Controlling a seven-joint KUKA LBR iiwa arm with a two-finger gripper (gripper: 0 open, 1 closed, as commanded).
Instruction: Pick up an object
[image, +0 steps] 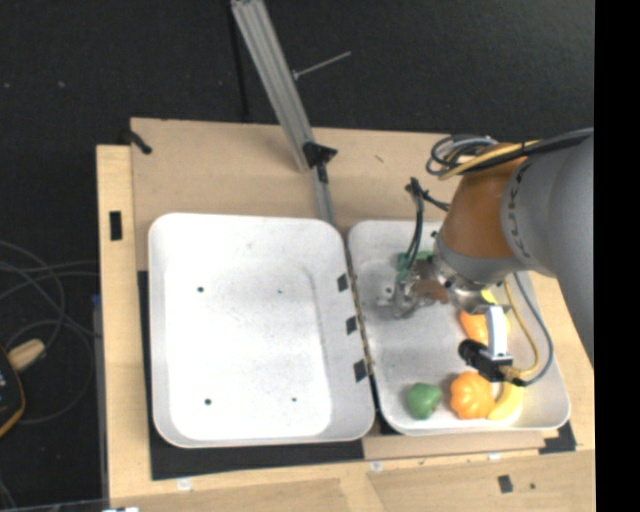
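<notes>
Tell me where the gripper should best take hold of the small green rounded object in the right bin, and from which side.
Probably across the middle of the small green rounded object, coming straight down from above. It lies near the right white bin's front wall, with an orange rounded object close on one side, so the fingers fit best along the free front-back line.

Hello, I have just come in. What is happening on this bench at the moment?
A grey KUKA arm reaches from the right into the right bin, its gripper low over the bin's upper left part. Whether it holds anything cannot be told. A green object, an orange one and a yellow one lie together near the bin's front edge. The left bin sits beside it.
</notes>
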